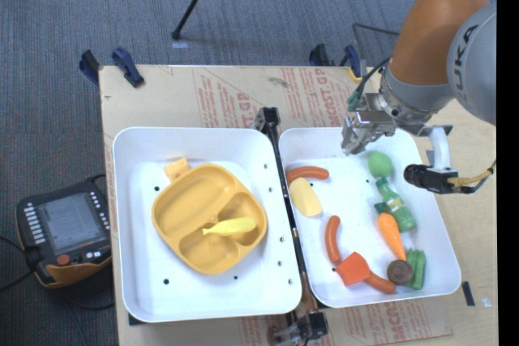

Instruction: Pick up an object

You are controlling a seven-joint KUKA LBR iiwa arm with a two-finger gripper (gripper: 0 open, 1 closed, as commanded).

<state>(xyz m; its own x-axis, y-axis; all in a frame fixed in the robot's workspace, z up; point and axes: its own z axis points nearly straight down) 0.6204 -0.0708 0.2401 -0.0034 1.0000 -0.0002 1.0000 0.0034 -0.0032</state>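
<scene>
Arm: the grey KUKA arm (442,36), orange-banded, reached in from the upper right of the frame.
Gripper: the gripper (355,143) hung over the upper edge of the right bin (444,255), at centre right; whether its fingers were spread or pressed together could not be told, and nothing showed between them.
Right bin, upper part: a red sausage (307,173) lay near the top left corner, a pale yellow slice (305,197) just below it, and a green ball (379,164) sat just below and right of the gripper.
Right bin, right side: a green bottle (394,205) lay beneath the ball, with a carrot (391,234) just under it.
Right bin, lower part: a second sausage (332,239), an orange wedge (353,268), a brown round piece (397,271) and a green piece (417,268) lay close together.
Left bin: the left bin (138,279), centre left, held a yellow divided plate (182,211) with a banana (230,228) in its lower right compartment.
Bench: clamps (126,65) gripped the upper edge; a handheld controller (63,232) lay at far left.
</scene>
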